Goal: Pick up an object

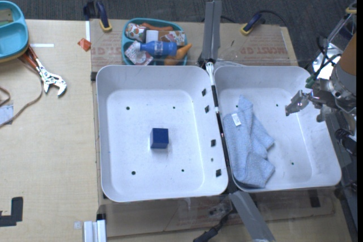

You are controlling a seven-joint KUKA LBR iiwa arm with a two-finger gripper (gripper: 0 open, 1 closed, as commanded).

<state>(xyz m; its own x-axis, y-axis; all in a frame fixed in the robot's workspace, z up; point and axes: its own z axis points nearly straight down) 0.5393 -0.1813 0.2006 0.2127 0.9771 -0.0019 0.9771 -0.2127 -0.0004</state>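
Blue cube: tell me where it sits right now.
In the camera view the blue cube sits near the middle of the left bin, alone on its floor, across the divider from the grey cloth in the right bin.

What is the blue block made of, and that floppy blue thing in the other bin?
The blue block looks hard and smooth, maybe plastic or painted wood: sharp edges, flat faces. The blue cloth looks like soft fabric, likely a towel: it lies folded and rumpled.

Grey metal wrist assembly (334, 93), orange-brown band above it, black cables looping along the side, pale metallic jaws, dark frame beneath
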